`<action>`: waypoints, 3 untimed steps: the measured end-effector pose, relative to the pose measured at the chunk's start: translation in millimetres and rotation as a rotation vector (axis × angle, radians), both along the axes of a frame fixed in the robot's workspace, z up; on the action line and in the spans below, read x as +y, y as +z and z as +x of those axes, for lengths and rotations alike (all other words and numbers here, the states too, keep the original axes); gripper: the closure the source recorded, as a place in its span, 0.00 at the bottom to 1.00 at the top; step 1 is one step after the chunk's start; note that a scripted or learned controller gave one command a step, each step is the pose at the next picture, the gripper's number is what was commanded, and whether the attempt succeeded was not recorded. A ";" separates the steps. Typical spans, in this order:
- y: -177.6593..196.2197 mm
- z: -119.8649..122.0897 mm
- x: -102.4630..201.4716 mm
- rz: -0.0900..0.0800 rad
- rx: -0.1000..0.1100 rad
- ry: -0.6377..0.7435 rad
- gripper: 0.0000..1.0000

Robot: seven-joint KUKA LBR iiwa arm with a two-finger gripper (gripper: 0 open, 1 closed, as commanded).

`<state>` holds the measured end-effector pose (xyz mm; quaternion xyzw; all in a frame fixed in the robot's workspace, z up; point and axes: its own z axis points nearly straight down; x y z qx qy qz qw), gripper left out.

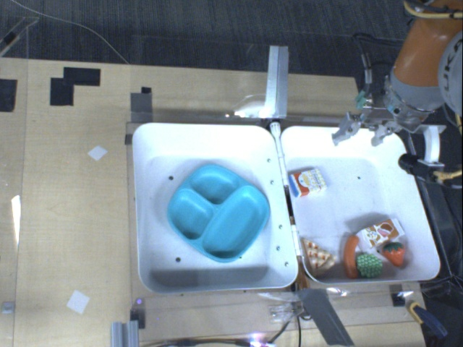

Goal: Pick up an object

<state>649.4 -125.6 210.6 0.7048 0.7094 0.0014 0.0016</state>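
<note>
Pale wood makes up the bench [65, 215], with black squares marked near its far left corner and dark carpet beyond. On it sit two shallow white bins side by side. The left bin [155, 266] carries a blue divided plate [218, 212] with three wells. The right bin [362, 186] holds the pickable things: a small red-and-white carton [309, 181] near the divider, a waffle-patterned wedge [319, 254] at the near left corner, and a cluster at the near right of an orange carrot-like piece [350, 254], a green knobbly toy [370, 265], a printed packet [383, 232] and a small red-orange fruit [394, 253].

Above that bin's far right corner hangs the hand [364, 131], fingers spread apart with nothing between them. My judgement: this is the approach step, no grasp made. Next it must choose a target, move over it and descend; the lone carton looks easiest.

Cluster items overlap, so their outlines are unclear, and the arm is cut off at the right.
</note>
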 end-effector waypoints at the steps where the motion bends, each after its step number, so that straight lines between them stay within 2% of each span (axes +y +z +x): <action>1: -77.6 -51.5 44.3 0.000 0.002 0.028 0.00; 2: -120.7 -159.4 31.4 -0.001 -0.007 0.048 0.00; 3: -121.3 -158.7 -55.7 -0.009 -0.008 0.393 0.00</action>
